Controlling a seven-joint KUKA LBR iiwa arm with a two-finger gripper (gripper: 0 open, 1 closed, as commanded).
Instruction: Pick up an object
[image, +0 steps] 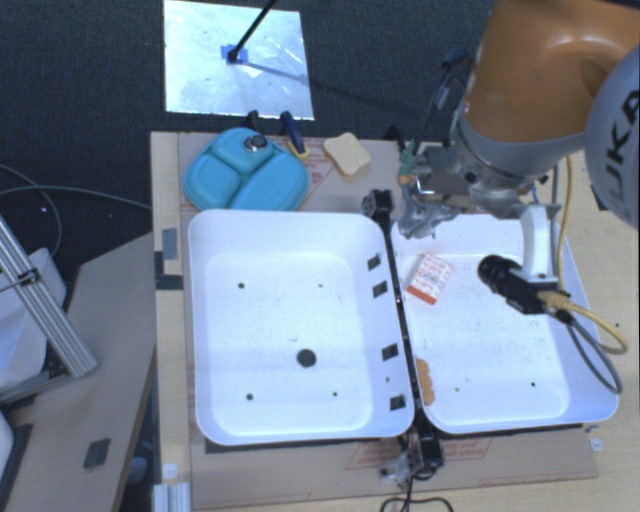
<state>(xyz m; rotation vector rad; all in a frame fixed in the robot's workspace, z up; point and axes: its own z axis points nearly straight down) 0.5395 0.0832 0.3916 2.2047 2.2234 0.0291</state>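
Edges and room: two white bins sit side by side, and their inner rims meet along a dark seam running down the middle of the frame. The left bin (215, 330) shows wide bare floor, with one small dark disc (306, 357) low of its centre. The right bin (500, 380) has open floor across its lower and right parts. A small orange piece (424, 381) lies tight against this bin's left wall, near the seam. Above the bins, on the bench (290, 468), we see a blue divided dish (247, 172) and a tan sponge-like piece (347, 153), both close to the bins' top rims.

Arm: the arm (530, 70) comes in from the upper right, and its orange band looms large there. It points down toward the upper left corner of the right bin. The gripper (422, 222) hangs at that corner, just right of the seam and near the top rim. We cannot tell whether it is spread or closed, and we see nothing held in it.

Task thing: a red-and-white packet (431, 278) lies flat on the right bin's floor in its upper left part. It sits just below the gripper in the frame and apart from it, slightly tilted and near the seam.
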